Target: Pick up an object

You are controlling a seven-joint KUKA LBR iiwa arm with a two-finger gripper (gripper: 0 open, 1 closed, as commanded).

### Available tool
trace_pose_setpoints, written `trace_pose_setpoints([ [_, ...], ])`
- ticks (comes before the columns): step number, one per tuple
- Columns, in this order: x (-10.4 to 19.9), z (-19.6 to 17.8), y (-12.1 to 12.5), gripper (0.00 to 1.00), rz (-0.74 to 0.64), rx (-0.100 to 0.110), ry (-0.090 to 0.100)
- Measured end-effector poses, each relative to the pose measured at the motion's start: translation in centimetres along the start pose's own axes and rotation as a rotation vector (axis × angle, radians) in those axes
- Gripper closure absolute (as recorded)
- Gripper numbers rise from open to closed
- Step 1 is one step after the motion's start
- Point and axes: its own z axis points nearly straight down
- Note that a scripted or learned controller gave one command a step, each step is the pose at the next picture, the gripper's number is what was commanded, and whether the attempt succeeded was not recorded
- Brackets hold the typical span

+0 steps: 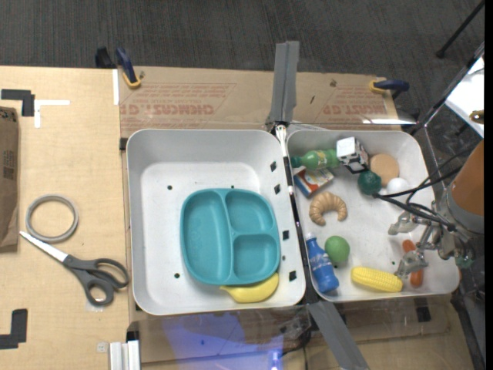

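Cardboard sheet [202, 102] print mirrored, roughly "CHEMCAL GR…".

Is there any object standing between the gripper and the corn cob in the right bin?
Nothing visible does. The gripper sits low at the right side of the right bin, and the corn cob lies just to its left, with only bare bin floor between them.

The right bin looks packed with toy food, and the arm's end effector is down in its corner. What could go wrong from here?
Judging from this view:
1. The end effector sits low by the corn cob and a small orange piece, so it might nudge them instead of grasping.
2. It is near the right bin's wall and could scrape it.
3. Black cables trail across the bin and might snag.
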Motion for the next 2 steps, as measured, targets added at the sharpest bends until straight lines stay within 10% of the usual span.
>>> trace_pose_setpoints([
  [2,-0.02,-0.01,0.02,0.00,-0.012,0.001,0.000],
])
